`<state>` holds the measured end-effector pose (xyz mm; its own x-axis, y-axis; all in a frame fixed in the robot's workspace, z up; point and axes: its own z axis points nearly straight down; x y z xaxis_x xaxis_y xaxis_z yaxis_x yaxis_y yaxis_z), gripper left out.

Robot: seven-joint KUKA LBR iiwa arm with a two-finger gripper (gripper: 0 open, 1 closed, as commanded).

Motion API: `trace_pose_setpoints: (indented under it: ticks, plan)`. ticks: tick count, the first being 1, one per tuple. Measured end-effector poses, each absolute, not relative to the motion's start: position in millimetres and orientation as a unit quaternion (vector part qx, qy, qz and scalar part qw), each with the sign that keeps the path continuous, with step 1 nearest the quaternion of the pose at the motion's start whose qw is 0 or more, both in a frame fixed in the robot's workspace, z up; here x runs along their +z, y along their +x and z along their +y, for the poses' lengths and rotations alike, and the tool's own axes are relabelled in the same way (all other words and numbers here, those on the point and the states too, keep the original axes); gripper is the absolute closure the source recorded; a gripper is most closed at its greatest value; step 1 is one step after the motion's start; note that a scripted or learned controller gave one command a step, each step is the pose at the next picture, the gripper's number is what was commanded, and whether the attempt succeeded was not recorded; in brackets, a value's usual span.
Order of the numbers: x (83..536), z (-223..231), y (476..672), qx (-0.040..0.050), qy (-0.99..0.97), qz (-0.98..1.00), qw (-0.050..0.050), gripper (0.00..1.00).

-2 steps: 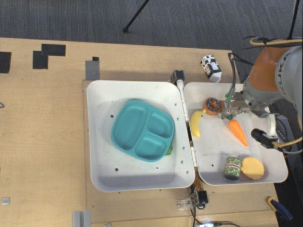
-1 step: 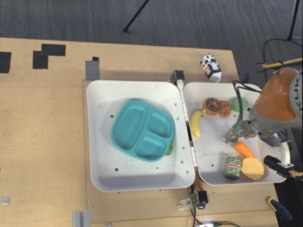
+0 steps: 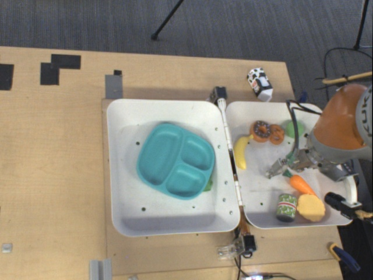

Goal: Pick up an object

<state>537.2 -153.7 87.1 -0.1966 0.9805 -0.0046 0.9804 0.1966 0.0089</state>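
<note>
In the right bin (image 3: 256,212) lie a yellow banana (image 3: 239,152), a brown doughnut (image 3: 260,130) beside an orange round piece (image 3: 275,135), a green item (image 3: 290,127), an orange carrot (image 3: 302,184), a yellow block (image 3: 311,207) and a small green-and-dark can (image 3: 286,207). My gripper (image 3: 280,168) hangs low over the bin's middle, just left of the carrot and right of the banana. Its fingers stand slightly apart with nothing between them.
The left bin (image 3: 125,214) holds a teal divided plate (image 3: 176,160) with something green under its right edge. A black-and-white cow toy (image 3: 259,84) lies on the bench behind the right bin. The arm's orange band (image 3: 344,121) overhangs the right bin's far right side.
</note>
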Motion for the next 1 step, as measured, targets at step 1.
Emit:
trace_pose_setpoints:
  ticks: [1]
  plan:
    - [87.5,-161.4,507.4,0.002,0.507,0.862,0.006,0.0]
